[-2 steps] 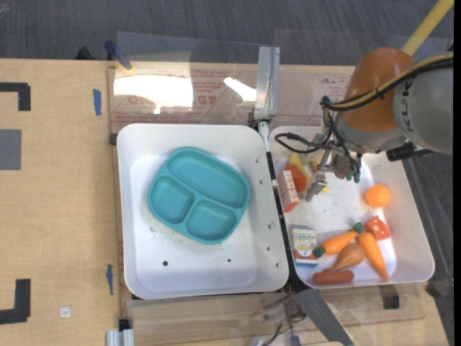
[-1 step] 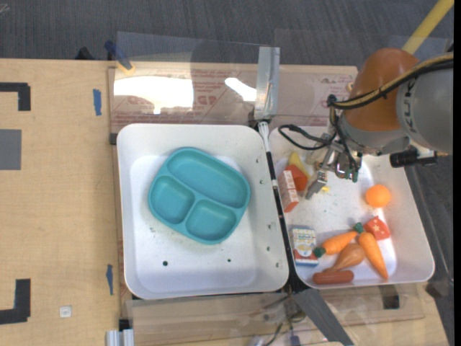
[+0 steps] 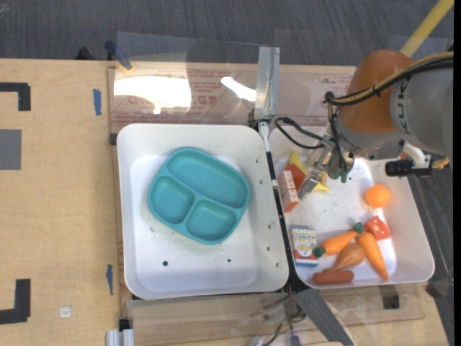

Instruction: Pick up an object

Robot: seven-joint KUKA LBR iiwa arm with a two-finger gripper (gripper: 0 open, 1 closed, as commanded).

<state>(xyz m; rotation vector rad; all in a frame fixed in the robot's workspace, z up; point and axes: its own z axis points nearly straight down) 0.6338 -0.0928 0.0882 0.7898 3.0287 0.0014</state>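
Observation:
My gripper (image 3: 314,182) hangs low over the back left part of the right bin (image 3: 416,245), pointing down and to the left. Just left of its tip a red carton (image 3: 289,188) lies against the bin's left wall. A yellow piece (image 3: 297,160) rests behind the carton, and another bit of yellow (image 3: 323,187) shows right beside the gripper's tip. Whether anything is held is hidden. To the right sits an orange ball (image 3: 377,195).
Along the right bin's front lie a small printed carton (image 3: 303,245), two carrots (image 3: 374,254), a strawberry (image 3: 378,227) and a red sausage (image 3: 333,276). The left bin (image 3: 137,215) holds a teal divided plate (image 3: 199,194). A metal divider (image 3: 274,193) runs between the bins.

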